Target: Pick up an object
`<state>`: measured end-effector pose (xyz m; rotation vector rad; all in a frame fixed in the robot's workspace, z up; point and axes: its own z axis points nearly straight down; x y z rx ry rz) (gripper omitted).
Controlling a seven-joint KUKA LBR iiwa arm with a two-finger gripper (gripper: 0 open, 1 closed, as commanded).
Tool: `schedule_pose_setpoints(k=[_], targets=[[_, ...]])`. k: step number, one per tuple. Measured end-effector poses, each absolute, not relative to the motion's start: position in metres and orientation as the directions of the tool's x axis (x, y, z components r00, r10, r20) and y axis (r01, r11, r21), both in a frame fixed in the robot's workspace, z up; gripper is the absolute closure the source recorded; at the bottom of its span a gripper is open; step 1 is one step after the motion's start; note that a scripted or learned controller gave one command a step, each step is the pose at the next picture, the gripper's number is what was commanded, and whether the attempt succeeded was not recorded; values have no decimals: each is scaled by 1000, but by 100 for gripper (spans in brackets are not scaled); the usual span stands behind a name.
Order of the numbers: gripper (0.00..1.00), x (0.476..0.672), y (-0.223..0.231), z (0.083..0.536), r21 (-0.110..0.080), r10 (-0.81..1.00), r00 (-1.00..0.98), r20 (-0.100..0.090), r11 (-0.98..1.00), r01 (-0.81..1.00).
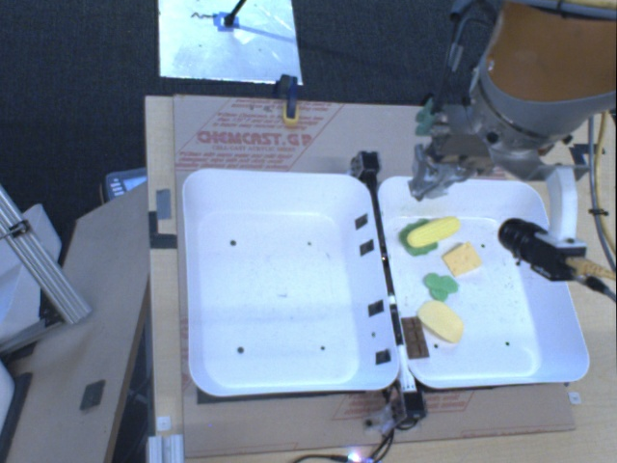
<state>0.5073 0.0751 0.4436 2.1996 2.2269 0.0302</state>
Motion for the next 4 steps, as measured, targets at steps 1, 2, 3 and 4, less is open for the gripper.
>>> schedule_pose_setpoints(k=[1, 2, 3, 4], targets=[[100, 486, 64, 443, 4, 1000, -5, 1, 5, 1000], [100, 515, 96, 424, 2, 1000, -6, 1, 6, 1000], [100, 486, 70, 412, 1, 1000, 1, 0, -1, 1000], [100, 487, 150, 496, 11, 1000, -13, 6, 13, 1000]])
